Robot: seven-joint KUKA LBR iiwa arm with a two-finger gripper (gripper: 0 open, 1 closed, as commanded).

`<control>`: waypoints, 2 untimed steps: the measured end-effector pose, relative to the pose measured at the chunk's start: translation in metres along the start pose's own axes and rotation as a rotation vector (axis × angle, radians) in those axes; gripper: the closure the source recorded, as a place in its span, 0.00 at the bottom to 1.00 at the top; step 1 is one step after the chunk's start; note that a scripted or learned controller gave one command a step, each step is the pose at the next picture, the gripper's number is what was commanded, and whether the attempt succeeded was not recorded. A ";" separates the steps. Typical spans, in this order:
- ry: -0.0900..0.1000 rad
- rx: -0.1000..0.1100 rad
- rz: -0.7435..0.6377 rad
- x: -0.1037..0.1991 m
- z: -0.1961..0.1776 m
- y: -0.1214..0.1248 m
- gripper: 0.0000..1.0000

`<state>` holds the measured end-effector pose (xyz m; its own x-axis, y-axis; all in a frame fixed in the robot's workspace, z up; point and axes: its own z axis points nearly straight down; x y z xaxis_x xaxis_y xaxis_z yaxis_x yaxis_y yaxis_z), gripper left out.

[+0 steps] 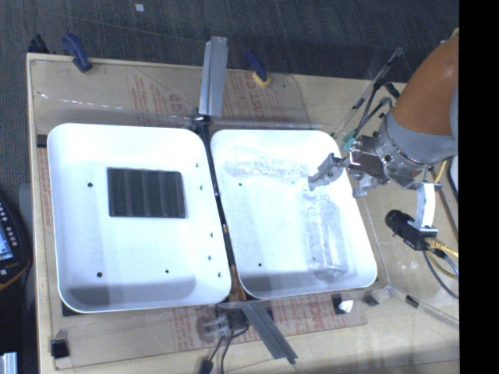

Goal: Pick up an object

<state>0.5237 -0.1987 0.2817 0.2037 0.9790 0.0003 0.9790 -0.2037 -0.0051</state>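
Clearly the pick is not yet made, so I take the right bin (pixel 234 209) as my landmark and work down from the largest things. That shallow white bin touches its twin, the left bin (pixel 78 209), which carries a dark ribbed panel (pixel 146 192) near its middle. My grey arm (pixel 421 107) with its orange band reaches over the right bin's upper far corner. Two clear plastic bottles lie inside the right bin, hard to see against the white floor. One bottle (pixel 326 240) lies lengthwise along the bin's outer wall; the other bottle (pixel 261 164) lies across the bin's top end. The gripper (pixel 323 174) hangs above the right bin's upper outer quarter, between the two bottles. I cannot tell whether its jaws are open or closed, and I see nothing held. In my judgement descent, grasp and lift all remain.
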 end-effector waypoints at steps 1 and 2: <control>0.001 0.002 0.558 0.002 0.021 -0.049 0.00; -0.001 0.001 0.449 -0.013 0.077 -0.046 0.00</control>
<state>0.4761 -0.2017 0.2051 0.6087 0.7934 -0.0028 0.7934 -0.6087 -0.0060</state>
